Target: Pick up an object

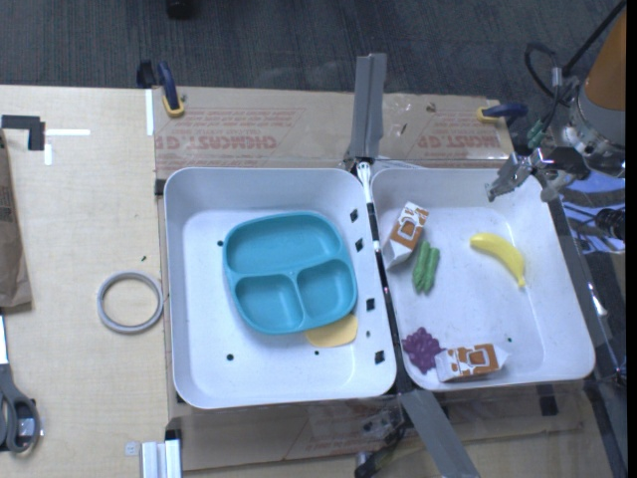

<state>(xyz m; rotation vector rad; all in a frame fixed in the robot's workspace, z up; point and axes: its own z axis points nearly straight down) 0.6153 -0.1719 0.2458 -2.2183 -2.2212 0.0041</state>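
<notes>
Right bin (557, 267), near edge: small orange-and-white carton (470, 362) lying flat, purple grape bunch (422, 346) touching its left end.
Right bin, middle: green pea pods (426, 266); second carton (405, 233) tilted against the divider side; yellow banana (500, 256) toward the right wall, apart from the rest.
Left bin (189, 297): blue divided plate (290, 272), a yellow piece (333, 333) poking out under its near rim.
Bench, left of bins: tape ring (130, 301), scissors (17, 419) at the near corner.
Gripper (525, 174): over the right bin's far right corner, above the banana; fingers look spread, nothing between them.
Progress: nothing lifted; choosing, descent, grasp and lift all remain.
Obstructions: banana sits clear; bin wall close by.
</notes>
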